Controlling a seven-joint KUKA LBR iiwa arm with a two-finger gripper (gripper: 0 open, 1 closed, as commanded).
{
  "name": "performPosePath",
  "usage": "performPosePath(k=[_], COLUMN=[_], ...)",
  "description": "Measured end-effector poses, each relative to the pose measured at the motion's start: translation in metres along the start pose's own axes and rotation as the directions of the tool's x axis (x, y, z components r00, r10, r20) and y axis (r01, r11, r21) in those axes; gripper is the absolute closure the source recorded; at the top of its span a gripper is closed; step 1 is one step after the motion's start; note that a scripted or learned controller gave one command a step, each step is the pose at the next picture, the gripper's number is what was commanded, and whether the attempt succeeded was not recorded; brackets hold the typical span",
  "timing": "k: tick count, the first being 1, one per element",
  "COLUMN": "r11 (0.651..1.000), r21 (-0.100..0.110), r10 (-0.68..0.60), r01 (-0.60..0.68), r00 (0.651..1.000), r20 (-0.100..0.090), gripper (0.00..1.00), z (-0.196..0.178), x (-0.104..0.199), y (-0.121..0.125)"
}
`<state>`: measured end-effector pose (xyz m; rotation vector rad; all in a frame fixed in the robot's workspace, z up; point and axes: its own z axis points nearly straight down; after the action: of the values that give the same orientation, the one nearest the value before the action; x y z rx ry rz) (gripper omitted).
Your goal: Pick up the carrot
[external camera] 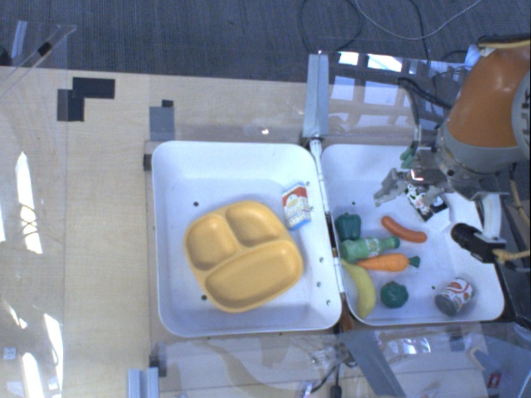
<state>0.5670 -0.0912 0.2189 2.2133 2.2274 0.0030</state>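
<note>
The carrot (386, 263), orange with a green stub at its right end, lies flat in the right bin (357, 166) near the middle of its front half. It touches a green bottle (368, 246) just behind it. My gripper (408, 196) hangs over the back part of the same bin, behind and slightly right of the carrot and apart from it. Its fingers are spread, open, with nothing between them.
Around the carrot lie a red sausage (404, 230), a green pepper (348, 225), a banana (361, 287), a green vegetable (394, 294) and a can (455, 297). The left bin (174, 222) holds a yellow divided plate (242, 255) and a small carton (296, 206).
</note>
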Motion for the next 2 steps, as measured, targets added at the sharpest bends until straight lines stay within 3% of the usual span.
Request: performPosePath(k=[1,2], r11=[0.992,0.991], r21=[-0.001,-0.006], r10=[-0.130,-0.132], r01=[0.130,0.132], r00=[0.992,0.991], r20=[0.001,0.002], gripper=[0.00,1.00], z=[0.107,0.097], x=[-0.028,-0.027], y=[-0.080,-0.078])
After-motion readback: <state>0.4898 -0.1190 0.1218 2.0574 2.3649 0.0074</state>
